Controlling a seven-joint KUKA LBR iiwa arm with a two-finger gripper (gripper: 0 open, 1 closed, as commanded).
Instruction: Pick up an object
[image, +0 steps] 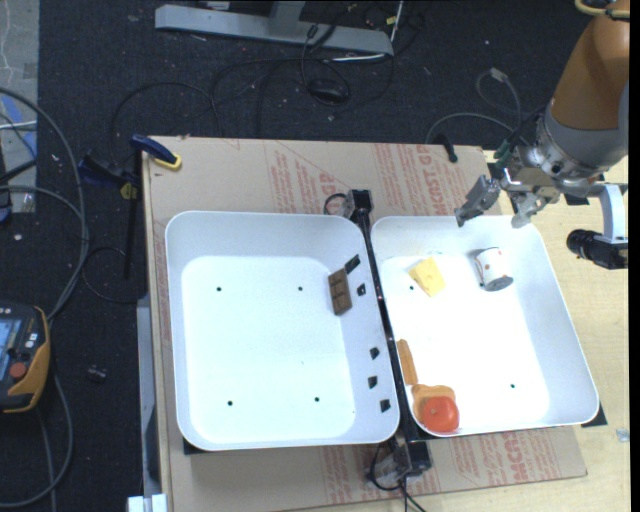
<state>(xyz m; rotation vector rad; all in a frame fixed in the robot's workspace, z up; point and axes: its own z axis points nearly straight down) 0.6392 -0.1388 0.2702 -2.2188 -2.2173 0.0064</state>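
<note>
My gripper (497, 205) hangs open above the far edge of the right bin (560, 330), its two fingers spread with nothing between them. Just below it inside that bin lies a small white cylinder (490, 267), and a yellow block (428, 276) sits to its left. At the right bin's near left corner rests a red ball on an orange-tan handle piece (435, 408). A brown rectangular block (340, 292) lies in the left bin (260, 345) near its right wall.
A row of black clips (375, 350) runs along the divider between the bins. Both bins sit on a cardboard sheet (290, 170). Cables and a blue-yellow clamp (155, 150) lie on the dark floor beyond.
</note>
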